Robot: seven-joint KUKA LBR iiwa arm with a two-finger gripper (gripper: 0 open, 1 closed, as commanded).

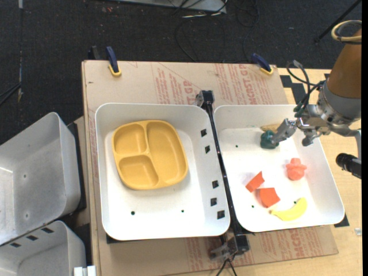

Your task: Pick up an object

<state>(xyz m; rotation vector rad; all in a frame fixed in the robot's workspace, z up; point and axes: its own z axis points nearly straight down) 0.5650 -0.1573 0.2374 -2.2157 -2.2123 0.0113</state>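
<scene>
Curved yellow banana (289, 210) lies low in the right bin (241, 171) – tool (277, 138) spread, touching a teal lump (268, 140)

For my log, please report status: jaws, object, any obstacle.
Gripper low in right bin, at teal object. Grasp unconfirmed. Nothing crowding it.

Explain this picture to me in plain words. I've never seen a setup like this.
One camera looks down at a slant on a bench with two shallow white bins. The grey machine with the orange band at the right is a robot arm; its end effector reaches into the right bin, right beside a small teal object. Whether it grips that object is unclear. Also in that bin lie a pink toy, two orange pieces and a yellow banana-shaped toy. The left bin holds a yellow divided plate.
</scene>
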